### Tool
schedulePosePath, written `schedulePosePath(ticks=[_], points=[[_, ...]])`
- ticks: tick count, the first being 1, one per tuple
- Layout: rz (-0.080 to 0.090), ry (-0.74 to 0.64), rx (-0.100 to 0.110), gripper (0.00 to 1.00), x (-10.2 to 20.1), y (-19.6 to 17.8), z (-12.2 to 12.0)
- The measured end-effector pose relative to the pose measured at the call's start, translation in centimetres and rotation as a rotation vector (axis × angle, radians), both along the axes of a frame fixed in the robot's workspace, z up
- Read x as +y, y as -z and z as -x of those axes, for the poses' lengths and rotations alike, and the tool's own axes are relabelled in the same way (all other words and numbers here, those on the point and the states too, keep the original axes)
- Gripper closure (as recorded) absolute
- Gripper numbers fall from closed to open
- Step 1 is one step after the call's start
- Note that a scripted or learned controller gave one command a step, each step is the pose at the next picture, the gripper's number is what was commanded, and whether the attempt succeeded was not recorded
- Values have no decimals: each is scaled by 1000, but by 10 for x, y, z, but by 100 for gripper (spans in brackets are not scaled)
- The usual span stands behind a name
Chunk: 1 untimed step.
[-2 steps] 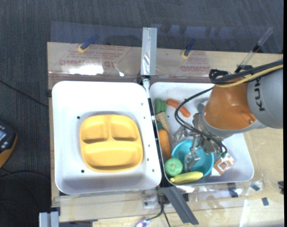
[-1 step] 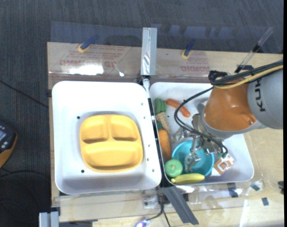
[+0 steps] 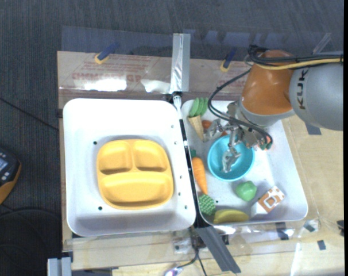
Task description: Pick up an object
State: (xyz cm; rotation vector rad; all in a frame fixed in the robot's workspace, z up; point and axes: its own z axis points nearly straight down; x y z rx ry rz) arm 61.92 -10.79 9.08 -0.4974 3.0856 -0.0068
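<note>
My gripper (image 3: 230,157) hangs over the right bin (image 3: 290,171), reaching down into a blue bowl (image 3: 243,167) near the bin's middle. Around the bowl lie an orange carrot (image 3: 200,175) to its left, a green round fruit (image 3: 246,190) just below it, a yellow fruit (image 3: 231,215) at the front edge, a green knobbly piece (image 3: 207,203) and a small orange-and-white box (image 3: 270,199). At the back left of this bin are a green vegetable (image 3: 200,106) and a pale wedge (image 3: 195,124). I see nothing lifted off the bin floor.
The left bin (image 3: 82,154) holds a yellow divided tray (image 3: 134,173). The arm's orange band (image 3: 267,91) and grey link cover the right bin's back right corner. Cables run along the arm's top.
</note>
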Motion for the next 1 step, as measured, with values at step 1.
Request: schedulePosePath(ticks=[1], points=[[-3, 127, 4, 0, 5, 0, -7]])
